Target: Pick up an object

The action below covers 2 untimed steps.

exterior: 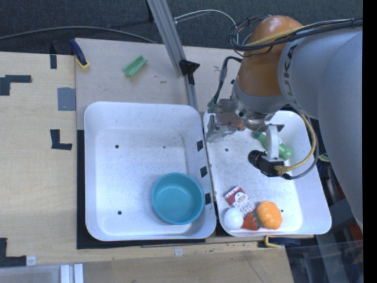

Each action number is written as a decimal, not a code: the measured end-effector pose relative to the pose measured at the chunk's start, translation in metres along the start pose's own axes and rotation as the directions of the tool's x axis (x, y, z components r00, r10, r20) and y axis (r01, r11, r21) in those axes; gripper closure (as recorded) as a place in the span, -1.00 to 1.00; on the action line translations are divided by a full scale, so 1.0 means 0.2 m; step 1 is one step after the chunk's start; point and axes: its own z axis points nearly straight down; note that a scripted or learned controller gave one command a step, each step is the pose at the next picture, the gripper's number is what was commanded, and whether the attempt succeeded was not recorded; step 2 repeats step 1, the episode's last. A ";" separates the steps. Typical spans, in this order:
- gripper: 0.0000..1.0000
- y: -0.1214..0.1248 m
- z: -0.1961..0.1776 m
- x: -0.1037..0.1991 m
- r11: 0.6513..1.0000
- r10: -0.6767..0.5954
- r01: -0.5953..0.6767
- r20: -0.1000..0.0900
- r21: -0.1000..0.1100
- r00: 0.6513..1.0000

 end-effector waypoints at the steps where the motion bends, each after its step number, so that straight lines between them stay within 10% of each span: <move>1: 1.00 0.01 -0.03 0.30 1.000 -0.001 0.001 0.000 -0.001 1.000; 2: 1.00 0.01 -0.03 0.30 1.000 -0.001 0.001 0.000 -0.001 1.000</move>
